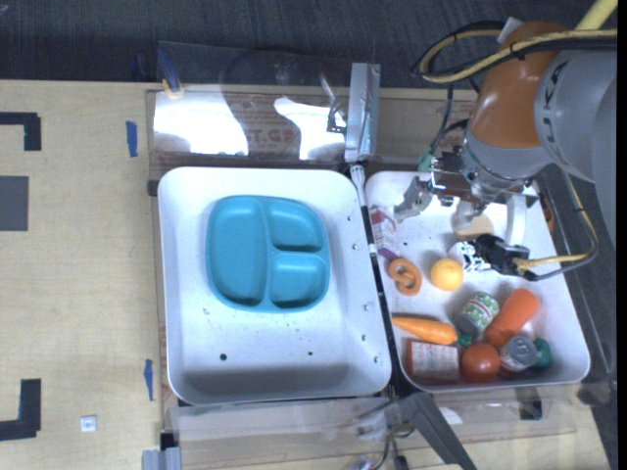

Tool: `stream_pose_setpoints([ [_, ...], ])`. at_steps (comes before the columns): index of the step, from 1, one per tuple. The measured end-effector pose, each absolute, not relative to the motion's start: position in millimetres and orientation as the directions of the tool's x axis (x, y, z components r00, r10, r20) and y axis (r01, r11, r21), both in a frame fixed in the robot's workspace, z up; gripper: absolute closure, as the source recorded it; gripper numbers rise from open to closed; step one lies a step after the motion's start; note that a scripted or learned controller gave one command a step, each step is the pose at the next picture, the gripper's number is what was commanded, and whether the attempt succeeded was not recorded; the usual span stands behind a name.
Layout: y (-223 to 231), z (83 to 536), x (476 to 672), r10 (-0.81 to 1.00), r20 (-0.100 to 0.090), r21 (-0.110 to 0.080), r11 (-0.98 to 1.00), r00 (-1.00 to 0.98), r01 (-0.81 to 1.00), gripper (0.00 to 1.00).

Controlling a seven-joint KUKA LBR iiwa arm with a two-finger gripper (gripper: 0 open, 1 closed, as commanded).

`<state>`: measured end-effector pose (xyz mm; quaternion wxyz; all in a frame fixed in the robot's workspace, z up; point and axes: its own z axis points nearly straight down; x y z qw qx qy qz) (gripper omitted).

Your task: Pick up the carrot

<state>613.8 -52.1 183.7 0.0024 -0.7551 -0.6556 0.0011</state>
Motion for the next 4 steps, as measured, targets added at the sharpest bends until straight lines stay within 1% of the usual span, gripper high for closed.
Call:
stream_pose_setpoints([
  [1,-96,127,555.7,0.997,-0.001,-0.007,-0.077,0.077,0.997,0.00],
  [2,-166,87,575.8,0.997,-0.002,0.004,0.074,-0.074,0.997,0.00],
  [3,-215,123,524.4,0.997,0.003,0.001,0.073,-0.073,0.997,0.00],
  [4,-170,86,528.8,0.945,0.000,0.003,-0.328,0.328,0.945,0.00],
])
